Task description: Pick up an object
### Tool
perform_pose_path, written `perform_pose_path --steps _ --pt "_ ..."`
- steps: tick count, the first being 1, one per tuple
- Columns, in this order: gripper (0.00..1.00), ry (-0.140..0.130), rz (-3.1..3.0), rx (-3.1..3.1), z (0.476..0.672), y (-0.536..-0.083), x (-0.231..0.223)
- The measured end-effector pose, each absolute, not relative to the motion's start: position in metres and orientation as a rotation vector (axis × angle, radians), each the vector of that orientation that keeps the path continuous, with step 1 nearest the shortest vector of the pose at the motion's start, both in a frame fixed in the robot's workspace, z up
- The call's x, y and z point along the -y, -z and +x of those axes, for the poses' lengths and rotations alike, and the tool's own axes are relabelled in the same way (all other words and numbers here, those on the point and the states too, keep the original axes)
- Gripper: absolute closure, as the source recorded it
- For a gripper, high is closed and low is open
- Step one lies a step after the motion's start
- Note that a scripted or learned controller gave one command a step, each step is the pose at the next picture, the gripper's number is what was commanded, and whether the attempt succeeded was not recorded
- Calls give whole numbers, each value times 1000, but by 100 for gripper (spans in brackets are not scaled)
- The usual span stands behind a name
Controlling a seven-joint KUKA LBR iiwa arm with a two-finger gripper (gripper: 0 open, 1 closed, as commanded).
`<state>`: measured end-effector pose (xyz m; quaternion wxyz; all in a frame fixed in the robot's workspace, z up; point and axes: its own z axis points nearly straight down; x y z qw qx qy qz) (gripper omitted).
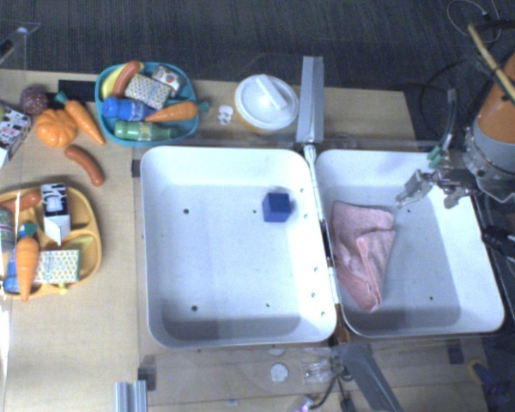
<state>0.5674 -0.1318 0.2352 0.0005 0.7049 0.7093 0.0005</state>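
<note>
My gripper (419,187), whose state I cannot tell, hovers right of the crumpled pink cloth (363,251) in the right shallow white bin (472,316); the soft fabric could slip free if pinched shallowly.

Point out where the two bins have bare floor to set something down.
Left bin: bare everywhere except the blue cube near its upper right. Right bin: bare right half and front; pink cloth crowds its left side, gripper over its upper middle.

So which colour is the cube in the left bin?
Blue; the cube shows clearly in the camera view.
</note>
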Motion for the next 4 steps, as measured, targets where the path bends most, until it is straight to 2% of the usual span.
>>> perform_pose_path --steps 1,2,3,4 --pt "0 -3 2307 -2130 565 -98 101" --pt "0 -11 2076 -2345 624 -89 98" --pt "100 -17 2070 -2343 626 -101 97" --pt "100 -4 1677 -2652 653 -186 55"
